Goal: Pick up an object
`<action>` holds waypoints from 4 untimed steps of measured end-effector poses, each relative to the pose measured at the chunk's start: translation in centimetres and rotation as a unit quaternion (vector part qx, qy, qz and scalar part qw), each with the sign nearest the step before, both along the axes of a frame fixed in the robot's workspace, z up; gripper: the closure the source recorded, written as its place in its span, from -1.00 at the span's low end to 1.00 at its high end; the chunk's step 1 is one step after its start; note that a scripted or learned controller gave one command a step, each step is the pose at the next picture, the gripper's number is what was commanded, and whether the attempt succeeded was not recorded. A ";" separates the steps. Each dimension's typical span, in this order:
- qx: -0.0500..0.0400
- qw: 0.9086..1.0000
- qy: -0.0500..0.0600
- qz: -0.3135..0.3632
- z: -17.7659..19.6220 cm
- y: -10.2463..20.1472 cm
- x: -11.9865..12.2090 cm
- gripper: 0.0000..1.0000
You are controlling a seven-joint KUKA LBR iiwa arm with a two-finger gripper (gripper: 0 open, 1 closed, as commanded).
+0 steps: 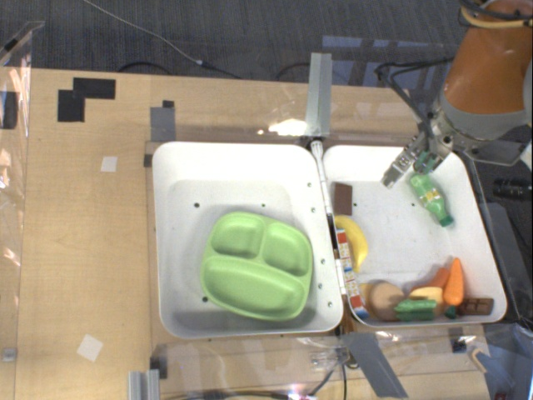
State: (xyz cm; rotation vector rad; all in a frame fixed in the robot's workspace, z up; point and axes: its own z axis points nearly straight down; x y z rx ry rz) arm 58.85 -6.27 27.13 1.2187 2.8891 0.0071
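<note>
along the near edge of the right bin lies a huddle of small play-food pieces: a round tan piece, a green block, a yellow wedge, an orange carrot standing on a slant, and a dark brown bar at the near right corner. a narrow strip with red and blue patches runs along the bin's left wall; it carries print, but the print is too small to read. just beside it a yellow banana curves, and a little farther a brown rectangular block rests by the same wall.

left of these, the left bin holds a light green divided plate with three compartments, tilted slightly, toward the bin's near side.

farther back in the right bin, a small green bottle lies on its side with its cap pointing near and right; its label shows a pale patch, no words legible. the tool hangs right at the bottle's far end, its fingers spread part way, one pale finger angled out to the left. whether they touch the bottle cannot be told; nothing is seen clamped between them. the grey arm with the orange band rises at the far right, above the wooden table.
</note>
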 end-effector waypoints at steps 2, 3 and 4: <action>-0.002 1.000 -0.001 -0.005 3.2 -5.6 5.3 1.00; 0.000 0.996 0.001 -0.086 -0.5 0.1 6.9 1.00; -0.001 0.996 -0.004 -0.084 1.0 0.0 7.1 1.00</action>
